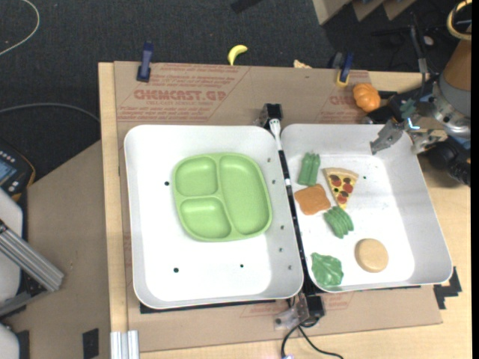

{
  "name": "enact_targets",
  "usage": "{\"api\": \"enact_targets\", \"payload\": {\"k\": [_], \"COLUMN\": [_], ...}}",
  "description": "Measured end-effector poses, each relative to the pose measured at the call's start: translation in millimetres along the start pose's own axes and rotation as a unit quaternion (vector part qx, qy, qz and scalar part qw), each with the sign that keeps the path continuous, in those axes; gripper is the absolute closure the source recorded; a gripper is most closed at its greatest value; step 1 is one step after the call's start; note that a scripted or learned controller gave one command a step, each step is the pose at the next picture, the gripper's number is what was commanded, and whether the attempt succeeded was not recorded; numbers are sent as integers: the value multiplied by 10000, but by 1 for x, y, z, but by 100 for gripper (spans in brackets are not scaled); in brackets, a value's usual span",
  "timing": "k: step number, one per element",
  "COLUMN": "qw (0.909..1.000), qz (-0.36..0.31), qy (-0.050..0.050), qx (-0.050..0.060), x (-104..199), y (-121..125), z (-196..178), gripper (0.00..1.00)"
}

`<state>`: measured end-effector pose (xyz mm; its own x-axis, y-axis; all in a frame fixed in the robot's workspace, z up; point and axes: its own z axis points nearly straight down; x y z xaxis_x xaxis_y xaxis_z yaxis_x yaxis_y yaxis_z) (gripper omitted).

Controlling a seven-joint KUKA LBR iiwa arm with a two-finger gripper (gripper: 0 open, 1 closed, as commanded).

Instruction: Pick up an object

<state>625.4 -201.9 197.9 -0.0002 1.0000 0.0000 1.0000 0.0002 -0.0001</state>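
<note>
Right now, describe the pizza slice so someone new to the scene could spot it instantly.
Look in the right-hand shallow white bin, the one without the green divided plate. In its upper middle lies a small triangular toy pizza slice, right of the upright green vegetable piece and above-right of the orange-brown square piece. Only it has a yellow crust with red toppings.

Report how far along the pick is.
Done: nothing lifted yet. The pizza slice, tan round piece and the green pieces all lie in the right bin. In hand: the claw hangs over that bin's far right corner, with nothing visible in it. Left: descend, grasp an object and raise it.
</note>
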Motion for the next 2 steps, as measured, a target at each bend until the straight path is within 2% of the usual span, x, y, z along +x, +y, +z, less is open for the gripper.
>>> {"api": "enact_targets", "payload": {"k": [1, 2], "qw": [10000, 10000], "qz": [-2, 15], "qy": [-3, 4], "qx": [-30, -4], "x": [82, 103], "y": [-10, -63], "z": [102, 112], "gripper": [0, 0]}}
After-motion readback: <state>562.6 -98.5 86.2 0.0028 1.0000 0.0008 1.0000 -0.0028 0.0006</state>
